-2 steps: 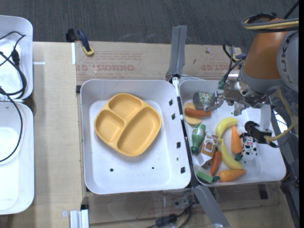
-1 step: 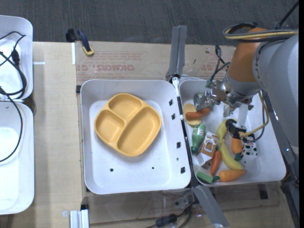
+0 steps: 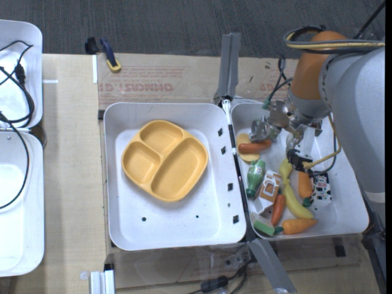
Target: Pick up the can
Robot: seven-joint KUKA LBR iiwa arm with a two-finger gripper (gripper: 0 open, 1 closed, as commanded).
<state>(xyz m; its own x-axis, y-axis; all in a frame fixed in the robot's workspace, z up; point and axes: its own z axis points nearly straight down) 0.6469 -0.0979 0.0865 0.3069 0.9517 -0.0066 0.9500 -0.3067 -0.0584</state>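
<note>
1. The grey arm [image 3: 355,103] comes in from the 3 o'clock side, its orange band [image 3: 315,66] above the wrist.
2. The gripper [image 3: 278,130] hangs over the 11 o'clock part of the right bin [image 3: 343,225], just above the toy hot dog [image 3: 252,146]. Whether the claw is open or closed cannot be told from this slant, and nothing is seen held in it.
3. The can [image 3: 320,188] appears to be the small black-and-white patterned piece at about 3 o'clock in the right bin. It is too small to be sure of. It sits at 5 o'clock from the gripper and apart from it.
4. Just beside the can at 9 o'clock lies an orange carrot [image 3: 304,184], and past it a banana [image 3: 294,202].
5. A green bottle [image 3: 255,177] and a small carton [image 3: 270,187] sit near the bin's middle. A second carrot [image 3: 298,225] lies at 6 o'clock.
6. The left bin [image 3: 122,225] holds a yellow divided plate [image 3: 164,160] near its centre.
</note>
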